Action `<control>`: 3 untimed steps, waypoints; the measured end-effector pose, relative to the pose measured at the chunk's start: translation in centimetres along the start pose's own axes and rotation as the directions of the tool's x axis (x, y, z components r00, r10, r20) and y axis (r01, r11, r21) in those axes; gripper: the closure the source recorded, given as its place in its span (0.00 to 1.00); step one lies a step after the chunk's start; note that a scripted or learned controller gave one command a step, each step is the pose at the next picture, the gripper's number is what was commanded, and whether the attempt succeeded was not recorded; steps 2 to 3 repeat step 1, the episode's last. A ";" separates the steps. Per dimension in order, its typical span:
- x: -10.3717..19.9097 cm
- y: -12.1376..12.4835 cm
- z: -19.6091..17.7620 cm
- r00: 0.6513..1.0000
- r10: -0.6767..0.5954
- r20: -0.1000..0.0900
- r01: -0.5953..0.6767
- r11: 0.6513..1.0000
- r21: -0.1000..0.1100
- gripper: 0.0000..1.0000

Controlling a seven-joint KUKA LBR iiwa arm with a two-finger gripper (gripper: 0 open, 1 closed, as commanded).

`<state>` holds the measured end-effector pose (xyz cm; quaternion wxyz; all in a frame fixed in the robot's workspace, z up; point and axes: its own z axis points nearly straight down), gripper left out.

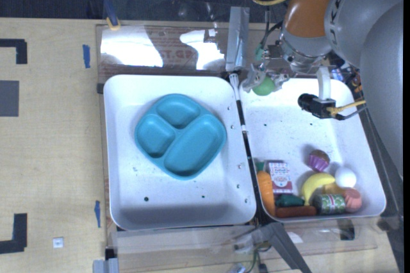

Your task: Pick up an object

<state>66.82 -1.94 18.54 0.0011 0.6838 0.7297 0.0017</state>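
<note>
The gripper (264, 81) hangs over the far left corner of the right bin (291, 127), a small green object (262, 88) at its tip — whether the fingers are open or closed on it, I cannot tell. Toy foods (307, 188) cluster along that bin's near edge, and a blue divided plate (180, 135) lies in the left bin (122, 156).

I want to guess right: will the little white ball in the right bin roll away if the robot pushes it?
Probably. The white ball looks round and smooth, so a nudge could roll it. But it sits beside the yellow banana near the bin's corner, which may stop it quickly.
</note>
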 end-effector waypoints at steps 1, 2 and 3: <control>3.6 0.1 0.3 1.000 -0.013 0.001 0.013 1.000 0.006 1.00; 3.6 0.1 0.3 1.000 -0.013 0.001 0.013 1.000 0.006 1.00; 3.6 0.1 0.3 1.000 -0.013 0.001 0.013 1.000 0.006 1.00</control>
